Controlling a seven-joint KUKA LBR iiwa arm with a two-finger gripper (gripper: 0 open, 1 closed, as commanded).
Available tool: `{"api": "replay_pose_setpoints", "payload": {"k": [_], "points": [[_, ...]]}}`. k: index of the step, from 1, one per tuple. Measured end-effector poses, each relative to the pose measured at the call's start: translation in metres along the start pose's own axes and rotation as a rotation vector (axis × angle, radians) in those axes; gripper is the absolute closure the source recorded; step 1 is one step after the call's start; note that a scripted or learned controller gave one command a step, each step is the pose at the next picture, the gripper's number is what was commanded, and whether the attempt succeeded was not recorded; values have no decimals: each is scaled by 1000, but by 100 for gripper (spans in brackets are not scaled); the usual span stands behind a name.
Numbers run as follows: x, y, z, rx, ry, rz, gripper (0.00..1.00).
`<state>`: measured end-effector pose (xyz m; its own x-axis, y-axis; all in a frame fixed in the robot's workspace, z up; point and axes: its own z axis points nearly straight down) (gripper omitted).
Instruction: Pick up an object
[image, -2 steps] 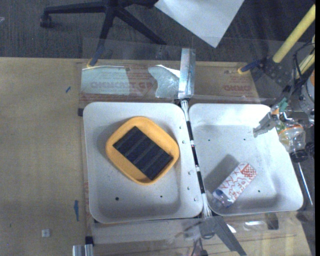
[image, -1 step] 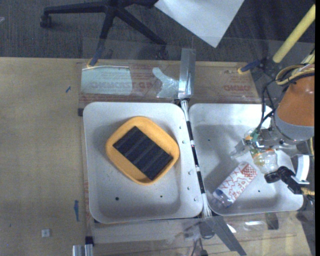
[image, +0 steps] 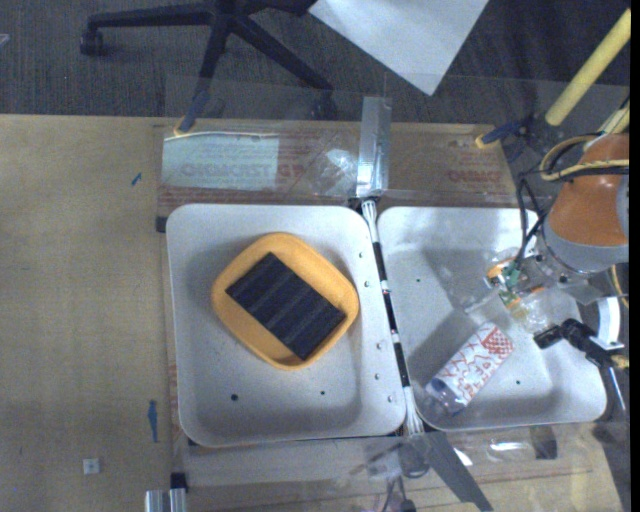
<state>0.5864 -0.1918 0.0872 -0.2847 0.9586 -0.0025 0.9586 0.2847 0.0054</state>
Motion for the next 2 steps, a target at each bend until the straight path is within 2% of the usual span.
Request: {"api": "replay_pose_setpoints", "payload": {"k": [1, 2], "points": [[-2, 0, -10, -4, -2, 3, 100], [-2, 0, -10, -4, -2, 3, 0]]}}
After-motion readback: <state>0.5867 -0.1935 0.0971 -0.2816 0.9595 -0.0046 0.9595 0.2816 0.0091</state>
